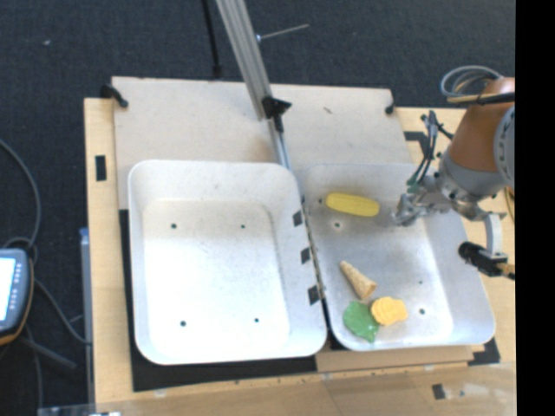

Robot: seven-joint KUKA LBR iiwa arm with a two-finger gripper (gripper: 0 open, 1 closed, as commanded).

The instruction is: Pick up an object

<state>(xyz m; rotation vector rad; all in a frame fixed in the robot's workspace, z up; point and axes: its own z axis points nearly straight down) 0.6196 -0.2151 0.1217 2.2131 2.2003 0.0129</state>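
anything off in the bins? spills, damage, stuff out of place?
Nothing stands out. The yellow corn cob, tan cone, small orange piece and green leafy piece all lie inside the right white bin. The gripper hangs beside the corn.

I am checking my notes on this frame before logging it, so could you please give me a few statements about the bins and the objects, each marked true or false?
1. The corn cob lies in the right bin. True.
2. The left bin holds the cone-shaped piece. False: the cone-shaped piece lies in the right bin.
3. The green piece and the round yellow piece lie against each other near the right bin's front edge. True.
4. The gripper is above the left bin. False: it is over the right bin, to the right of the corn cob.
5. The corn cob is between the gripper's fingers. False: it lies apart from the gripper.
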